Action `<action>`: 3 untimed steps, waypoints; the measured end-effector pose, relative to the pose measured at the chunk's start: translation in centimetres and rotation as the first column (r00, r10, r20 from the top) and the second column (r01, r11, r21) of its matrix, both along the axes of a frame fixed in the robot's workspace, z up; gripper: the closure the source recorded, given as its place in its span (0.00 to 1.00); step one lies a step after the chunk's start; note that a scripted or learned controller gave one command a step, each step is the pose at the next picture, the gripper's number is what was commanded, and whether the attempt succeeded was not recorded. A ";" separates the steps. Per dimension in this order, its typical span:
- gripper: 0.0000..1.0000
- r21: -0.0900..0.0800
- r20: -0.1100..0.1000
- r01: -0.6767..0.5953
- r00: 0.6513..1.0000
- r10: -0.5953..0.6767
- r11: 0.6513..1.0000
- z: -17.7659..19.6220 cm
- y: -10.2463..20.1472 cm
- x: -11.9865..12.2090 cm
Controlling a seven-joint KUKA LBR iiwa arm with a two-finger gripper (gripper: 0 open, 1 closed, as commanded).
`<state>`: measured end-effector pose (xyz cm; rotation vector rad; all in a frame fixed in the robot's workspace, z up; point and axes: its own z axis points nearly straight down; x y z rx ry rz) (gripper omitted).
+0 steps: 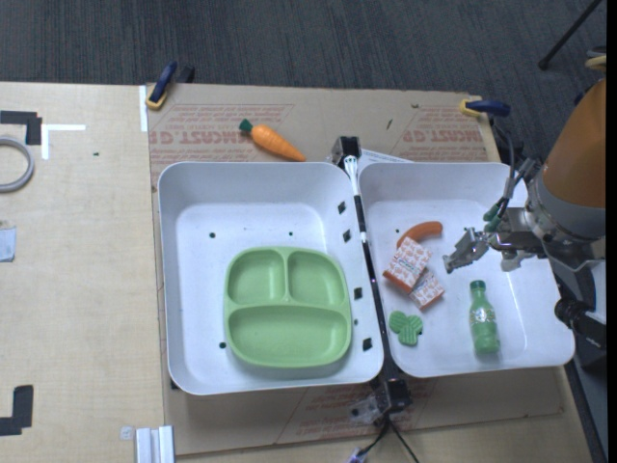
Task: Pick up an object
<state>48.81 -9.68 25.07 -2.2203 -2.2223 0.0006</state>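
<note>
— Gripper [469, 249]?
— Over the right bin [540, 350], reaching in from the right edge, tips toward the bin's middle. Fingers too small and dark to read; cannot tell how far apart, nothing visibly between them.

— Nearest objects?
— Green bottle [483, 318] just below the tips, lying on the bin floor, apart from them. Orange sausage-like piece [421, 231] to the left of the tips, near. Two small red-and-white packets [415, 272] below that piece, one touching the other. Green leafy toy [406, 328] lower left, near the bin's front wall.

— Left bin [183, 287]?
— Holding a green divided plate [287, 307], flat, three compartments.

— Outside the bins?
— Toy carrot [273, 141] on the cardboard [424, 133] behind the left bin, well apart from the gripper.
</note>
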 end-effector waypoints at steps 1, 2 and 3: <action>0.00 0.000 0.000 -0.190 0.982 0.190 0.982 -15.5 -7.7 -1.1; 1.00 -0.001 0.003 -0.187 0.982 0.187 0.982 -14.5 -7.7 -0.9; 1.00 -0.001 0.002 -0.272 0.962 0.272 0.962 -3.2 1.3 -0.8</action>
